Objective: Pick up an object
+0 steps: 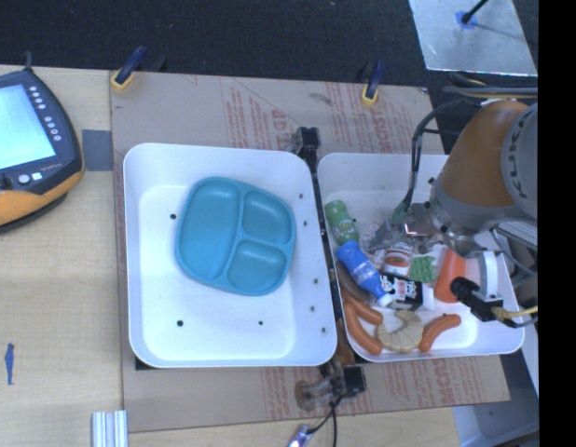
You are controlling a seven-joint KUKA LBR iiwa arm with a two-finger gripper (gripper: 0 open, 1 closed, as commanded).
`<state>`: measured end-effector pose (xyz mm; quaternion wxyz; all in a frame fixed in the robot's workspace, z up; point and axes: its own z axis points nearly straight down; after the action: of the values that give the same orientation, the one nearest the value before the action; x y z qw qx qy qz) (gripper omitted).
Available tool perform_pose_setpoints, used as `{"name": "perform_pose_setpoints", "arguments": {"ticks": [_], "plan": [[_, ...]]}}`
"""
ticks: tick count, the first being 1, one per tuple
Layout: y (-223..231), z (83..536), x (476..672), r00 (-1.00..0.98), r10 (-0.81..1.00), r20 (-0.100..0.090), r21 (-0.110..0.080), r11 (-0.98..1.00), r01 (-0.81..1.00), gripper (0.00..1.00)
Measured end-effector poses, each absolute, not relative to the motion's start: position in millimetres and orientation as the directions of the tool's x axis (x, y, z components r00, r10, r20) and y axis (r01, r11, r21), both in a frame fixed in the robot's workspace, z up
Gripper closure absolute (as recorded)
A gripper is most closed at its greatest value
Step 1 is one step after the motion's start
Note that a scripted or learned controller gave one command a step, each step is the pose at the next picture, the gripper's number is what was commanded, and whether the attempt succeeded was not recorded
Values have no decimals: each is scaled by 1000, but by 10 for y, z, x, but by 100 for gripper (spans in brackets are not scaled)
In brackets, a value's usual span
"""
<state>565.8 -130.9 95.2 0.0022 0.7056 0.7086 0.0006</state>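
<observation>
Arm [488, 170] over right bin [363, 168] at frame right, finger state cannot be told, blue bottle [361, 268] beside bin's left wall, long axis upper-left to lower-right, open floor in left bin [148, 277] around blue plate [237, 236].

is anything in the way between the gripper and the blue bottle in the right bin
Nothing visible stands between them. The gripper is low in the right bin, just right of the blue bottle. The green bottle and sausages crowd it on other sides.

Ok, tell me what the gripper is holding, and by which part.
Cannot be told: the gripper is down among the clutter in the right bin, and no object shows between its fingertips.
</observation>
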Motion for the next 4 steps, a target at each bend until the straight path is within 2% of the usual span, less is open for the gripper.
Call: {"name": "perform_pose_setpoints", "arguments": {"ticks": [1,2,3,4], "plan": [[-1127,959,6412,-4,1000,-1,4,4,1000,0],[-1056,981,6556,1,1000,-19,-6,-1,1000,0],[-1027,1079,6562,-1,1000,-12,-7,0,1000,100],[-511,2330,6569,-5,1000,0,-1,5,1000,100]]}}
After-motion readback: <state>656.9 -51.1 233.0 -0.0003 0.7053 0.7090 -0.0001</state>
